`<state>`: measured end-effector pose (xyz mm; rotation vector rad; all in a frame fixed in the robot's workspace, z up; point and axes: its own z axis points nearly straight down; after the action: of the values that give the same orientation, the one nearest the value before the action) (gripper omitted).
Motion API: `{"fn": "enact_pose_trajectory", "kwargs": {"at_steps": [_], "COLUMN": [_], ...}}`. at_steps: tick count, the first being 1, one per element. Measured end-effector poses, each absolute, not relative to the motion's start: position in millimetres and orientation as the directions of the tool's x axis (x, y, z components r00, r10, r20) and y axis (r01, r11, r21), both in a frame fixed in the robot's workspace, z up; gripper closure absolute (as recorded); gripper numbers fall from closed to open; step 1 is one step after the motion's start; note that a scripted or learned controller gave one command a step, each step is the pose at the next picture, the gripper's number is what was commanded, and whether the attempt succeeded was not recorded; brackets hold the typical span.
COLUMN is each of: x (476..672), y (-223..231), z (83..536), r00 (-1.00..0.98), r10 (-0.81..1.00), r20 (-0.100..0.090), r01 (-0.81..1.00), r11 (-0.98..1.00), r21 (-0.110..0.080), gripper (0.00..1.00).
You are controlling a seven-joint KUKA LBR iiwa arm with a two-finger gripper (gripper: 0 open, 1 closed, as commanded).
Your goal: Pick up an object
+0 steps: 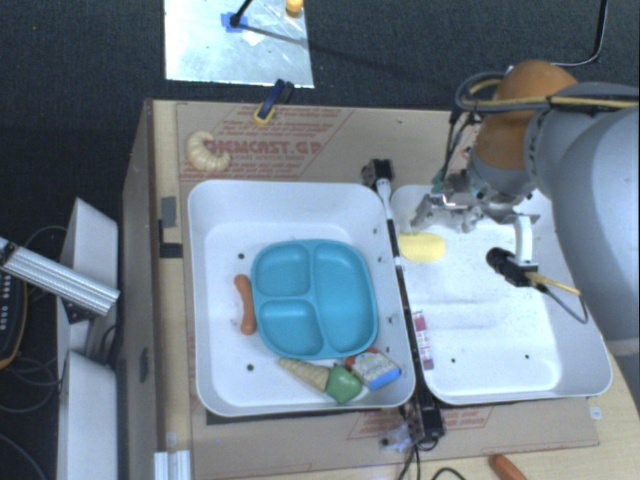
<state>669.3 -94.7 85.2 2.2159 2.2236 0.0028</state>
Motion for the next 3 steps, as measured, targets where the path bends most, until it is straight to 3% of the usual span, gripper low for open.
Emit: {"fn": "enact_pose_trajectory", "kwargs": {"at_steps": [3], "x": [669.1], "y": [-85.9], "z": [85.0], "r00": [-0.003], "r10": [1.0], "r20": [-0.001], "r01": [1.0], "r11": [0.003], "r21": [0.003], "gripper": [0.0]}}
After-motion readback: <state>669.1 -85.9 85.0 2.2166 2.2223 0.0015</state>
